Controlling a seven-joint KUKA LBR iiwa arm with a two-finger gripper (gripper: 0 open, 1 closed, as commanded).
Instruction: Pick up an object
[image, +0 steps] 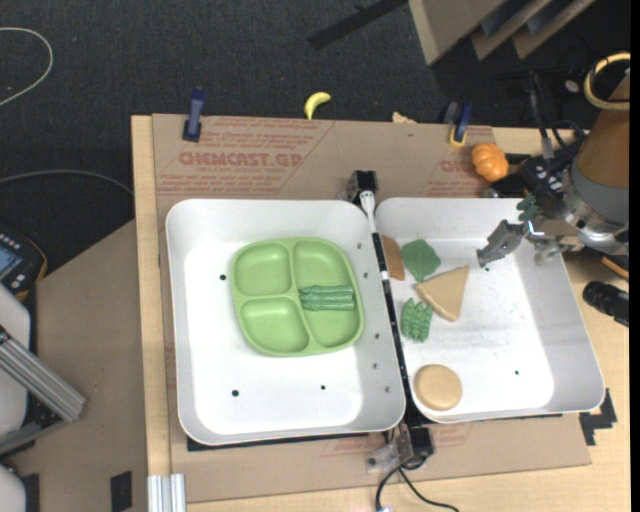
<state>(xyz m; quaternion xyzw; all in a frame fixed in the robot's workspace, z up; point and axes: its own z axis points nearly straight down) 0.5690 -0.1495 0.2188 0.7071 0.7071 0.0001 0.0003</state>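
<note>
The gripper (512, 238) hangs over the right bin (560, 330), fingers spread and holding nothing. Just to its left lies a tan wedge (446, 294), pale and triangular, flat on the bin floor beside a green leafy piece (419, 258).

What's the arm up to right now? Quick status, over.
Gripper over right bin, upper part, holding nothing. Wedge, round piece, green pieces untouched in bin. Nothing in the way.

You're seeing open floor across the right bin (560, 340)'s outer half; the tan wedge (446, 294), green pieces (417, 320) and round biscuit (438, 387) are crowding its left side by the divider.
</note>
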